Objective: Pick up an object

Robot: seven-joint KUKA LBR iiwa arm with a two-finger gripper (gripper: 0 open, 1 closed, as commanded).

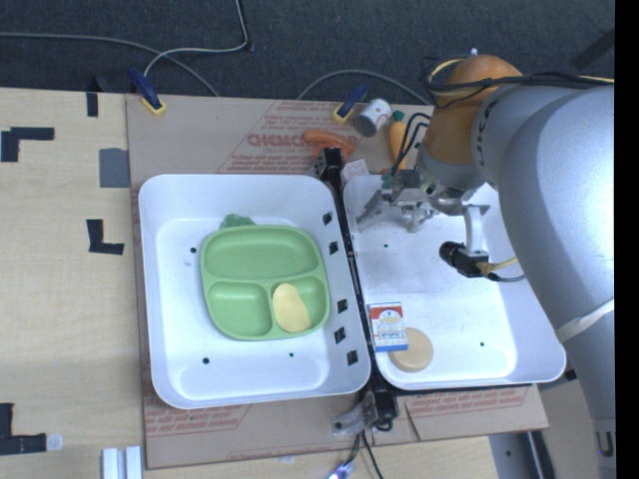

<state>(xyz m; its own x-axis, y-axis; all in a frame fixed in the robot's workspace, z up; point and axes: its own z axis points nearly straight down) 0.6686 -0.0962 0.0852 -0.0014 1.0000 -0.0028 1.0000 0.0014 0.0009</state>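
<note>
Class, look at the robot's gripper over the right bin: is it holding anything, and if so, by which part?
It cannot be told. The gripper sits low in the right bin, and nothing is seen between its fingers. The card and round disc lie apart.

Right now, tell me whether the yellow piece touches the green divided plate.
Touching: camera view shows the yellow piece lying inside the green divided plate, in its lower right compartment.

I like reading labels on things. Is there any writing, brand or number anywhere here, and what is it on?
Red printing on the cardboard sheet behind the bins: too blurred to read for certain.
Small packet with a red top, in the right bin: its print is too small to read.
Nothing else carries legible text.
</note>
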